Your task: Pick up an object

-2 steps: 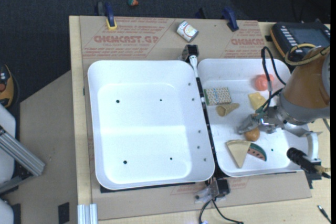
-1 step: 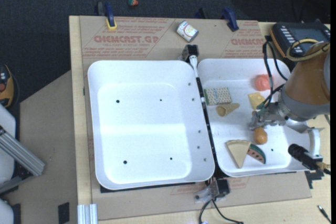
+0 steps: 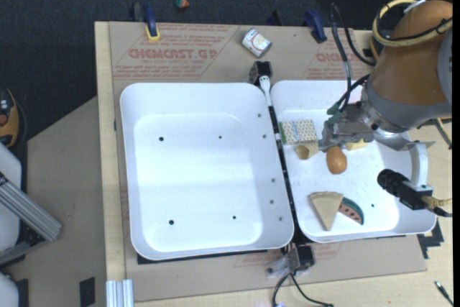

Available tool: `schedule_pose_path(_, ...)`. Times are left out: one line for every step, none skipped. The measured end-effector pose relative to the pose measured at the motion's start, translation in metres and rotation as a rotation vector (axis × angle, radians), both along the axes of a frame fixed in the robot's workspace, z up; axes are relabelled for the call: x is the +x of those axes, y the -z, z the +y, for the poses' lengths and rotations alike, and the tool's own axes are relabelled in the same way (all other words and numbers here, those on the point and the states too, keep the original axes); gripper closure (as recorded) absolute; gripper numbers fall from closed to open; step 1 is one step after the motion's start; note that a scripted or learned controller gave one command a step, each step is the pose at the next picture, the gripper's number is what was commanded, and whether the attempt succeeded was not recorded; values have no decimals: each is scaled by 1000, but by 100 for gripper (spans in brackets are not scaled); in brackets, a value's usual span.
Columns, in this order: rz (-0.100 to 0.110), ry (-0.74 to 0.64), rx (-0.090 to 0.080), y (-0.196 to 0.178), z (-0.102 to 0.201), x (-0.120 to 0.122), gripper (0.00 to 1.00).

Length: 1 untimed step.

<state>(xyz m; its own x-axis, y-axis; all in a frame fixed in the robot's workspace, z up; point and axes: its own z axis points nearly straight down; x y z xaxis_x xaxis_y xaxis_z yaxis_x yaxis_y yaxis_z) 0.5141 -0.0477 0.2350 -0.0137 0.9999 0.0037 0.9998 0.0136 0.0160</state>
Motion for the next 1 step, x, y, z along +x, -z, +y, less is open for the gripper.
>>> schedule_pose_path(22,8,-1,53,47,12,100)
